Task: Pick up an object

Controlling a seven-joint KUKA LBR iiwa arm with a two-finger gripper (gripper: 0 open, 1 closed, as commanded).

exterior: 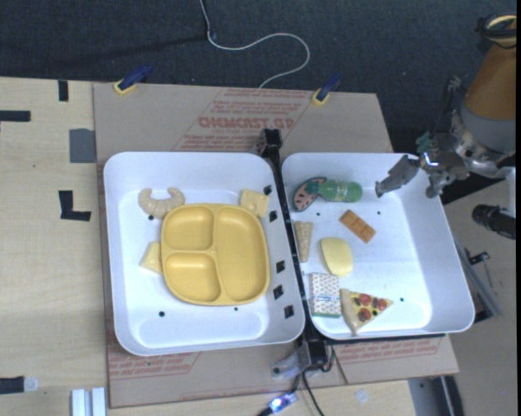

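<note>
The right bin [433,258] holds several toy foods: a watermelon slice [304,194], a green bottle-like piece [340,190], an orange cracker [357,225], a pale yellow oval [336,256], a tan cone [303,239], a white and green packet [324,293] and a pizza slice [361,308]. My gripper [413,180] hovers over that bin's far right corner, open, with nothing between its fingers. It is to the right of the green piece and apart from every object.
In the left bin [121,232] lie a yellow divided plate [215,254], a croissant [160,201] and two cheese pieces [254,201] [151,256]. A white cable [260,43] runs behind the bins. The arm's orange-banded body [494,85] stands at the right.
</note>
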